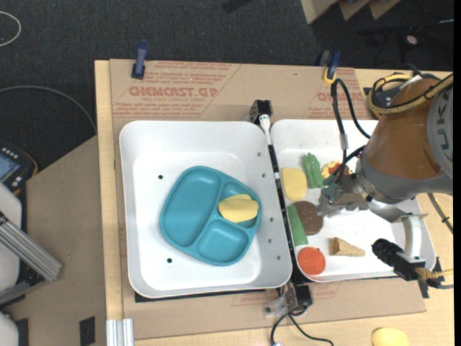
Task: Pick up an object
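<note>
a: starting from the left of my feed, the left bin (137, 215) has the teal divided tray (189, 211) in the middle, and a pale yellow lump (238, 208) sits in its right-hand compartment. i'd guess that bin is the drop side.

b: and the pickable stuff?

a: all in the right bin (360, 132). along its left wall there's a yellow block (293, 183), a green stick (296, 224) below it, a brown round piece (310, 217) just beside that, and a red disc (311, 261) near the front edge. a green pod (312, 170) lies further back, and a tan wedge (346, 247) sits apart toward the front.

b: where's the pincer?

a: the pincer (333, 197) is low over the middle of the right bin, just right of the brown piece, and the arm's wrist covers it from above. i can't tell how far it's spread, or whether it has hold of anything.

b: so the target?

a: my guess is the brown piece or something small and colourful half hidden under the wrist. nothing looks lifted off the bin floor.
</note>
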`<state>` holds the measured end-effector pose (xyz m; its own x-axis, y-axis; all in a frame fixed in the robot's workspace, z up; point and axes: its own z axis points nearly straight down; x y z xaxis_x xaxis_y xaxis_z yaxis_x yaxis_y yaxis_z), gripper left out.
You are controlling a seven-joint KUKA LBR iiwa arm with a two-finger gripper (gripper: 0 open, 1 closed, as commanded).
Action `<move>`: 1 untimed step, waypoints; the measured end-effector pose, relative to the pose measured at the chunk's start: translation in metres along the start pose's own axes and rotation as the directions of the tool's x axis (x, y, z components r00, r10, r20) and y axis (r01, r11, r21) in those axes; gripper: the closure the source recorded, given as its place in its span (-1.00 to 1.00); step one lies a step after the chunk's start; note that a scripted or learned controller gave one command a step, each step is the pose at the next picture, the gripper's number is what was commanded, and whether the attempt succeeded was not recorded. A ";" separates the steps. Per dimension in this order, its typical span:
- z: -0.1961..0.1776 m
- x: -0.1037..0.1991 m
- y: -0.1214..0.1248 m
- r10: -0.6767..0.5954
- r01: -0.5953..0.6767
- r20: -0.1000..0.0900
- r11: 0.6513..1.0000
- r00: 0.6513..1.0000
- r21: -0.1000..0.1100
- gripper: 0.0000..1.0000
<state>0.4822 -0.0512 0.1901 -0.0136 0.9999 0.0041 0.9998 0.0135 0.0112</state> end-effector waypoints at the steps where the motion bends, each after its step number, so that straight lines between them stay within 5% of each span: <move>1: 0.064 -0.048 0.011 0.018 -0.018 0.004 1.000 1.000 0.017 1.00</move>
<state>0.4941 -0.0988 0.1264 0.0042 1.0000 -0.0002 1.0000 -0.0042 -0.0055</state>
